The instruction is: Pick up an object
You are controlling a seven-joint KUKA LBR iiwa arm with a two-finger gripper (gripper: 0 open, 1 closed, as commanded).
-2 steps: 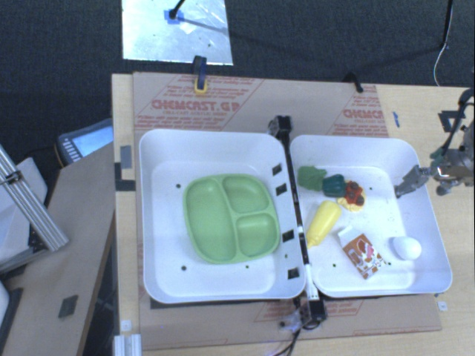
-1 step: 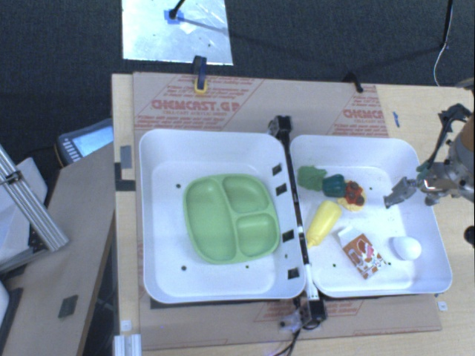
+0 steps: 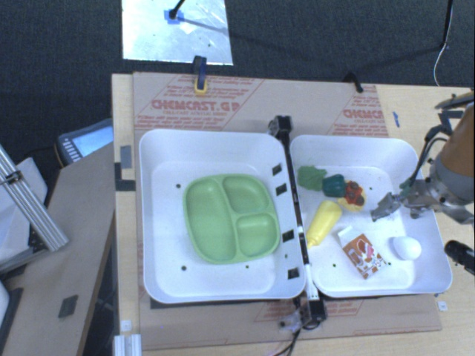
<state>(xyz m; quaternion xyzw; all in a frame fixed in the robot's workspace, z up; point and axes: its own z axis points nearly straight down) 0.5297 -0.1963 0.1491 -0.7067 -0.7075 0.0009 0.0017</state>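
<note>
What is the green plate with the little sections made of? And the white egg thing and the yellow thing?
The green plate looks like smooth moulded plastic: even colour, soft sheen, rounded dividers. The white egg looks like glossy plastic or a real shell; the picture cannot settle which. The yellow thing seems to be plastic toy food, plain and smooth, though soft rubber is possible.

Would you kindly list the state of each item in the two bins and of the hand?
Green divided plate: flat in the left bin.
Yellow object: lying in the right bin.
White egg: resting free.
Small carton: lying flat.
Green and red toys: clustered together.
Hand: above the right bin, holding nothing.
</note>
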